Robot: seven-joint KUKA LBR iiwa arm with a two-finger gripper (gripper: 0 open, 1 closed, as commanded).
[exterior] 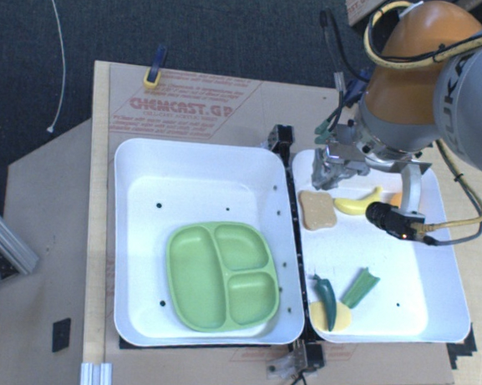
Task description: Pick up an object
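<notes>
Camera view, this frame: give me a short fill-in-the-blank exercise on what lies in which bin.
1. The green divided plate lies in the ____ bin.
2. The banana lies in the ____ bin.
3. The plate has ____ compartments.
4. The slice of bread lies in the right bin, directly beside the ____.

Missing words: left; right; three; banana

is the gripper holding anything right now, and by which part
Cannot be told. The gripper hangs over the right bin near the bread slice and banana, with nothing visibly in it.
</notes>
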